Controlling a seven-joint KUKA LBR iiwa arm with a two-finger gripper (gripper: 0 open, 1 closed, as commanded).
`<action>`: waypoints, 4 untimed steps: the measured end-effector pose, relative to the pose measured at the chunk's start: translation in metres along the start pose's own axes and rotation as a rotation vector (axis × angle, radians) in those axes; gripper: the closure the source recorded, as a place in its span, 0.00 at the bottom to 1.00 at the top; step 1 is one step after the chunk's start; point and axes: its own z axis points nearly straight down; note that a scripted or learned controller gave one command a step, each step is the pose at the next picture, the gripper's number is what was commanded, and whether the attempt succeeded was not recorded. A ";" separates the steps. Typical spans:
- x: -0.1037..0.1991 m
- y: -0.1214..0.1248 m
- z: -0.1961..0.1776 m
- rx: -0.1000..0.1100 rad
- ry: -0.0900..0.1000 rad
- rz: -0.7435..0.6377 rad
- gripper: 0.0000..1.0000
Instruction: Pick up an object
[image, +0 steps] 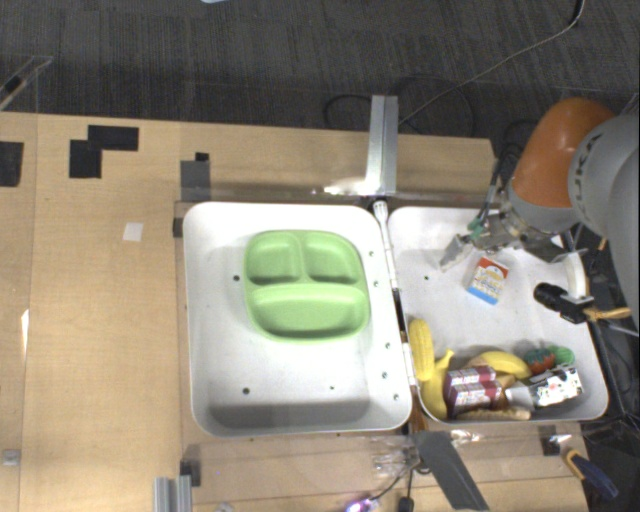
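Camera view: left bin (210, 330) carries green divided plate (305, 283), near middle, toward far edge; right bin (430, 225) has small red-white-blue packet (486, 280) lying alone near middle; bananas (425, 365), dark wrapped snack (477, 388) and other bits crowd near edge; gripper (478, 238) hangs at far right corner, just beside packet, holding nothing; finger gap: cannot tell.

plate (304, 283) in left bin (215, 400)

Even overhead light, soft shadows (slight blur), bins glaring.
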 end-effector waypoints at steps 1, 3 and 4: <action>0.017 0.001 -0.001 -0.003 -0.005 0.044 0.00; -0.019 -0.045 -0.002 -0.004 -0.003 -0.014 0.00; -0.018 -0.075 -0.002 -0.006 -0.005 0.019 0.00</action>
